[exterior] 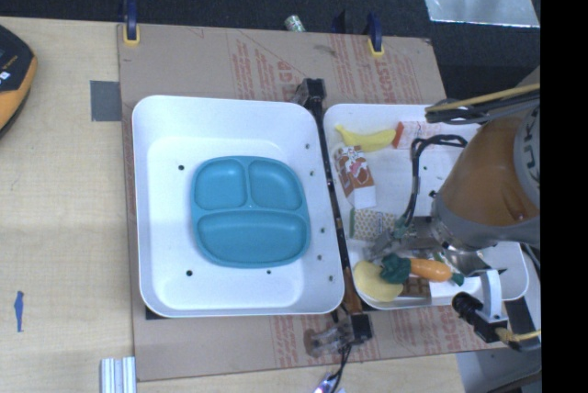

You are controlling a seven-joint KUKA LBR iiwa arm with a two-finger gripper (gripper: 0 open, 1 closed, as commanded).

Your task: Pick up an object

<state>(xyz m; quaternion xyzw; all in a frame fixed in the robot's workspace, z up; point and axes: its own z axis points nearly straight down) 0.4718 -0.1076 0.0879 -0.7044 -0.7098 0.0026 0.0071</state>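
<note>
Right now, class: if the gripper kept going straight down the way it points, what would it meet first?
Probably the toy carrot beside the dark green piece in the right bin; depth is hard to judge beneath the gripper.

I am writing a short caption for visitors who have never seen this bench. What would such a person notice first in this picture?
First, the blue divided plate, lying alone in the middle of the left bin. Next, the grey and orange arm reaching in from the right over the right bin, where small items crowd together: a yellow banana near the far edge and a carrot near the front, close beside the gripper.
</note>
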